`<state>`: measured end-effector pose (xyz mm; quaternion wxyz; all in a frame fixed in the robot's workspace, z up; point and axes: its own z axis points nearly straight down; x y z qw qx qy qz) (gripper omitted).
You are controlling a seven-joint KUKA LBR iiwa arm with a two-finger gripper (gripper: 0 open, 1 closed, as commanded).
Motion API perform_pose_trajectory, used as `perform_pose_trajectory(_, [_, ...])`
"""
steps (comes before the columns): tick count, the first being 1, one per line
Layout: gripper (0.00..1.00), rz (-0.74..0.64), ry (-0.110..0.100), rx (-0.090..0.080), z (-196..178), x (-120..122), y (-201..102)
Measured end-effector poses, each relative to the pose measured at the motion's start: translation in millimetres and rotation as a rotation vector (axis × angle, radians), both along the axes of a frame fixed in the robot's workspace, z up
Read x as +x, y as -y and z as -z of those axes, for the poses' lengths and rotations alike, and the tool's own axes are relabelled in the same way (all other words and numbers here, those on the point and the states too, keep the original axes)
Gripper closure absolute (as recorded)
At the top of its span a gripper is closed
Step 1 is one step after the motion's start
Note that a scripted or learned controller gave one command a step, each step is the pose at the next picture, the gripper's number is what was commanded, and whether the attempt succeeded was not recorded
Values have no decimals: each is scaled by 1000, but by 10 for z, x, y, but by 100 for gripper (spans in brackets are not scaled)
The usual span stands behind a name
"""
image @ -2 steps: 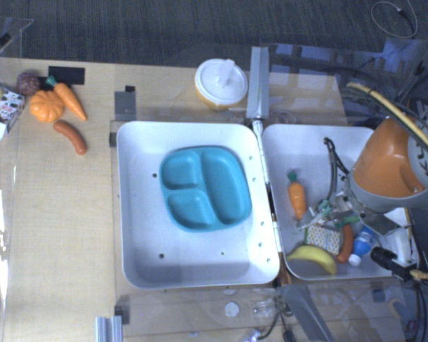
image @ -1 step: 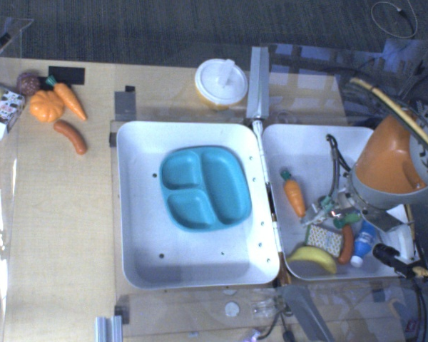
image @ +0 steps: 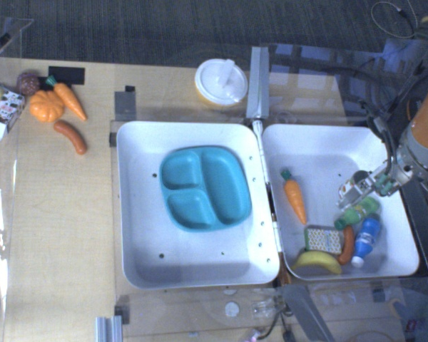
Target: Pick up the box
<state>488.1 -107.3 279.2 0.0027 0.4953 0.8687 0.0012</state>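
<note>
One box [image: 323,240] in the right bin [image: 321,148], lying flat near the front wall, banana [image: 317,262] touching its front edge, sausage [image: 347,244] just beside it on the right. Gripper [image: 358,186] hovers apart from it, up by the green bottle [image: 358,212]; can't tell its state. Box looks like light cardboard, stiff but crushable. I'd pinch across the two free side edges, gently. Clutter may snag.
</note>
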Motion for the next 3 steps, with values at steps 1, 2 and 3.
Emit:
perform_pose_trajectory(1, [0, 0, 0, 0, 0, -1, 0])
perform_pose_trajectory(2, [0, 43, -4, 1, 955, -9, -303])
perform_pose_trajectory(3, [0, -33, 11, -2, 1886, 39, 152])
